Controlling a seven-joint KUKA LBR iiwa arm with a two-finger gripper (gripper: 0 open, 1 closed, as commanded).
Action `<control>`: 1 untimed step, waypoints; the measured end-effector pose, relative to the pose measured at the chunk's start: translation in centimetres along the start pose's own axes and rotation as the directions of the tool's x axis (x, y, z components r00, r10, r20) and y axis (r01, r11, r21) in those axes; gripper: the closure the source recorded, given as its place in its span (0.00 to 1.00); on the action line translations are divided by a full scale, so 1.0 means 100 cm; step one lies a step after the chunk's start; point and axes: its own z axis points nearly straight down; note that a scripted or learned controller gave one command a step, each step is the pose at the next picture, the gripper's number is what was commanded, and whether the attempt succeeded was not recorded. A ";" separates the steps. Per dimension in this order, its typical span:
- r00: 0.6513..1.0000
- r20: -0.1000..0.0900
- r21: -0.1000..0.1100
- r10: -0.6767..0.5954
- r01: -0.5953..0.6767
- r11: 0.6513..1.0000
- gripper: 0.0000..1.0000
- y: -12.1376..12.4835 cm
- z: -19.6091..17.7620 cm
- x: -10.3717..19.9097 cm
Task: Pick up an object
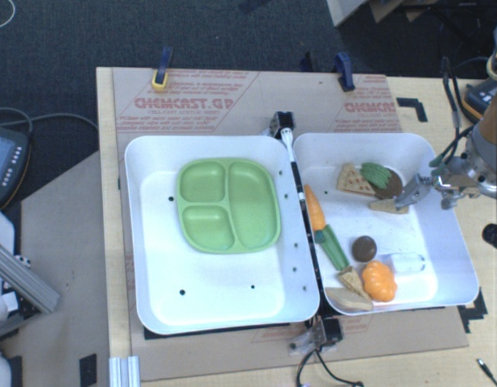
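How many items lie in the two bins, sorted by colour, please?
Green: 3 (divided plate, cucumber, leafy piece)
Orange: 2 (carrot, round fruit)
Tan: 4 (cracker, wedges)
Brown: 2 (balls)
Clear: 1
Total: 12

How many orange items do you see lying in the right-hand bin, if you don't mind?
2: an orange carrot-shaped piece along the bin's left wall, and a round orange fruit near the front edge. Others may be hidden.

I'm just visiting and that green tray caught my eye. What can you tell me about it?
The green tray is a pale green divided plate, plastic by the look, with rounded corners and three compartments: two smaller ones on its left side and one long one on the right. Nothing lies in its compartments. It lies flat, turned slightly, on the floor of the left white bin, toward the far side, touching nothing else.
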 end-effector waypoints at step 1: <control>1.000 0.004 -0.015 -0.003 0.003 1.000 0.00 0.003 -0.008 0.000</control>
